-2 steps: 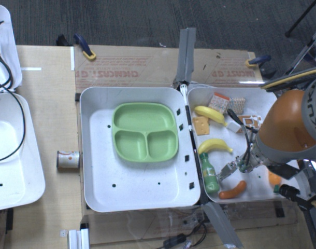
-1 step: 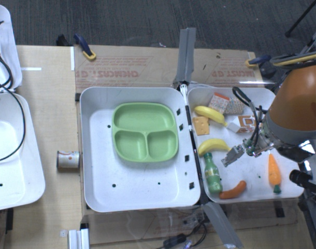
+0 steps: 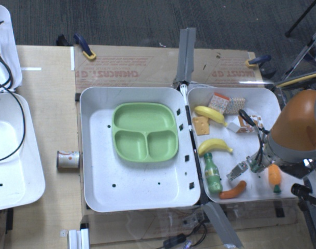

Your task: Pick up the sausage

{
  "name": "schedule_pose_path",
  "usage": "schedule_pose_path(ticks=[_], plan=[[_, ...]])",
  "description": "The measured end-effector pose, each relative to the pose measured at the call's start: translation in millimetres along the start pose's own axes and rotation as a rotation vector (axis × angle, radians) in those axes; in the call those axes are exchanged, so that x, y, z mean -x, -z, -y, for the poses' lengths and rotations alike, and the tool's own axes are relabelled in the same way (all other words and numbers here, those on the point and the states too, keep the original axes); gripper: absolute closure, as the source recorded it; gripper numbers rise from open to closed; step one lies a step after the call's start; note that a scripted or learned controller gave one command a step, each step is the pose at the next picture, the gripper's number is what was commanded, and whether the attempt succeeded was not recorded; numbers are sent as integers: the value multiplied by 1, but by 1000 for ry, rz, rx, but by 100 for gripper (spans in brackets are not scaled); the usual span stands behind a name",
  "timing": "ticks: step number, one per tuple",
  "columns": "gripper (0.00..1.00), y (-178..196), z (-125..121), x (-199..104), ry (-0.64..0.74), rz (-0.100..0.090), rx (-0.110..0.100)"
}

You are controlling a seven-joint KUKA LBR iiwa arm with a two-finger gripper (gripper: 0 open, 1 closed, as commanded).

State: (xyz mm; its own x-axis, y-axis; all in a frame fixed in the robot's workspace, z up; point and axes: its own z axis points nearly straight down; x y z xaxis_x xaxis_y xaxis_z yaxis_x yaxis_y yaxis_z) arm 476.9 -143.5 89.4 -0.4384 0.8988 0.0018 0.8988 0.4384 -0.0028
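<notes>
Two white bins sit side by side on my bench, and I take the green bottle (image 3: 212,172) in the right bin (image 3: 269,95) as my landmark. The sausage (image 3: 233,191), reddish orange and curved, lies just right of the bottle's base, close to the bin's near wall, with one end almost touching the bottle. Nothing lies on top of it.

The gripper (image 3: 239,170) hangs just above and right of the sausage, right of the bottle's middle. I see a grey fingertip angled down toward the bin floor, but I cannot tell how wide the fingers stand, and nothing shows between them. The arm's orange band (image 3: 299,121) bulks over the bin's right side and hides part of the floor there.

Around the bottle it is crowded. A banana (image 3: 215,147) lies just beyond its cap, a second banana (image 3: 210,114) further back, and a yellow cheese wedge (image 3: 201,125) sits between them toward the dividing wall. Small printed boxes (image 3: 227,104) rest well behind the bottle at the far wall. A carrot (image 3: 274,176) with a green top lies right of the gripper, well apart from the bottle.

Left of the bottle, across the divider, the left bin (image 3: 96,154) holds a green divided plate (image 3: 145,132).
</notes>
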Motion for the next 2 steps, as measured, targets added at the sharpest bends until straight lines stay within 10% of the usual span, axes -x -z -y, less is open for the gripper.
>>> schedule_pose_path(ticks=[1,2], plan=[[100,7,0,1,-3,-2,-2],[100,14,0,1,-6,-3,-3]])
